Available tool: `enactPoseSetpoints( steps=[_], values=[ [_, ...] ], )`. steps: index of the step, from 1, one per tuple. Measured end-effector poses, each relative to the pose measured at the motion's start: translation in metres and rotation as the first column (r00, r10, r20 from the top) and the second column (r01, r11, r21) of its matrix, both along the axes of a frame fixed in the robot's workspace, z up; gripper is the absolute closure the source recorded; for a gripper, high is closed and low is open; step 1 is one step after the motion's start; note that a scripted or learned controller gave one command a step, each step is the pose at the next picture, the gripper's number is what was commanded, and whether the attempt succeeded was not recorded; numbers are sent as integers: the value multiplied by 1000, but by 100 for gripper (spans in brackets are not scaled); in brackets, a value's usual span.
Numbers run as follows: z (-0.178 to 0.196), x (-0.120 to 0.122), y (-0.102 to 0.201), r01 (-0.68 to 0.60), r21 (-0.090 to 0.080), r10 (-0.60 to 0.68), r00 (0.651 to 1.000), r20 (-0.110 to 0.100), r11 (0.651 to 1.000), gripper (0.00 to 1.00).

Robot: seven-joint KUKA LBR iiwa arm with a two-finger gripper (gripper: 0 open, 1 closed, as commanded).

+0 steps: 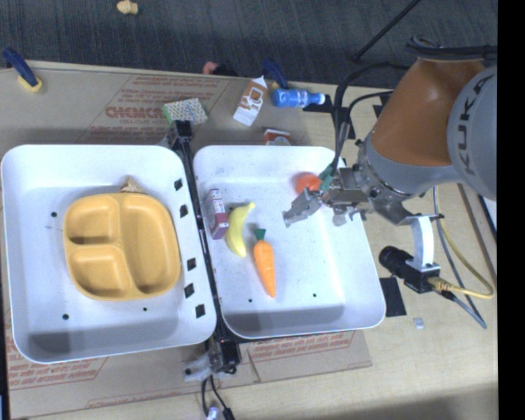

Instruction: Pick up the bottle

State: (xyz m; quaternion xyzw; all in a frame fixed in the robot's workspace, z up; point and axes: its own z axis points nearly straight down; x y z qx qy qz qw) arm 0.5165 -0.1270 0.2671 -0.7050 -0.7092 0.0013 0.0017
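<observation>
- The surface (pixel 87 103) is tan, covered by flattened cardboard printed with red lettering.
- Beyond the surface's far edge lies a dark grey, ribbed carpet floor (pixel 245 16).
- A small yellowish scrap (pixel 127 7) sits on that floor, well beyond the surface's far left corner.
- A thin dark rod (pixel 402 16) slants across the floor past the surface's far right corner.
- The light is even and soft, with faint shadows.

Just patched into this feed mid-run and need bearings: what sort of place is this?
Probably a robot lab's pick-and-place test bench: two white bins clamped onto cardboard, toy food such as a carrot and banana, and a grey-and-orange arm whose gripper is over the right bin.
</observation>
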Motion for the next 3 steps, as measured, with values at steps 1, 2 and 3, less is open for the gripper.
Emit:
enactPoseSetpoints(
  steps=[1,2,3],
  values=[
    [10,0,0,-5,0,5,1000,-3,1000,100],
    [-21,-41,-69,86,0,-86,996,-1,996,100],
    [-90,-41,-36,-52,1,52,999,0,999,100]
  ],
)
